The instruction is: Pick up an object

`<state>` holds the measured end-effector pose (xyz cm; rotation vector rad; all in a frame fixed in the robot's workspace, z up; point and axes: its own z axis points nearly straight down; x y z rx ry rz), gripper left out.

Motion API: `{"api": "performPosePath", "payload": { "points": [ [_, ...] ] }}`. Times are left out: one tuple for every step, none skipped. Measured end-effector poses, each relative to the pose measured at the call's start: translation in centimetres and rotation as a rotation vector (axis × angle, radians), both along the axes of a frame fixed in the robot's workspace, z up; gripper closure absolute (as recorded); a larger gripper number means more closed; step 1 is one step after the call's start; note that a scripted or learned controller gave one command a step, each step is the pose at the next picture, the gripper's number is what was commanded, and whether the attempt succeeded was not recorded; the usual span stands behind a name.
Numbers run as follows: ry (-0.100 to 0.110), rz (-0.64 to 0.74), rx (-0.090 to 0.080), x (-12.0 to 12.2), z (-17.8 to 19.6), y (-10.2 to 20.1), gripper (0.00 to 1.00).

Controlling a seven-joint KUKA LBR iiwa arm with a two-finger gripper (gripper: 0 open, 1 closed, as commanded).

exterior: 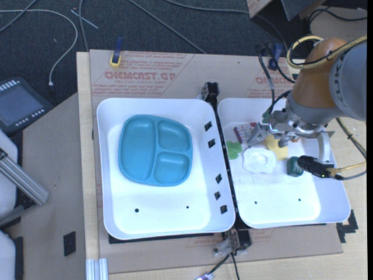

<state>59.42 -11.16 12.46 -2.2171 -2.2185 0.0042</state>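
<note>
Hand low over the clutter in the right bin; nothing yet lifted.

A small pile lies in the right bin [326, 212]: a white object [259, 161], a yellow piece [276, 147], a green piece [233, 151] and a dark green object [294, 167], close together. The hand [265, 134] sits just above the yellow and white items; whether it is parted or closed cannot be told. Judged step: approach. Next move calls for settling on one item and closing. A blue divided plate [155, 150] lies in the left bin [116, 214].
</note>
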Motion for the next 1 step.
{"api": "performPosePath", "payload": {
  "points": [
    [-0.004,0.0,0.0,0.08,-4.0,0.07,0.0]
  ]
}}
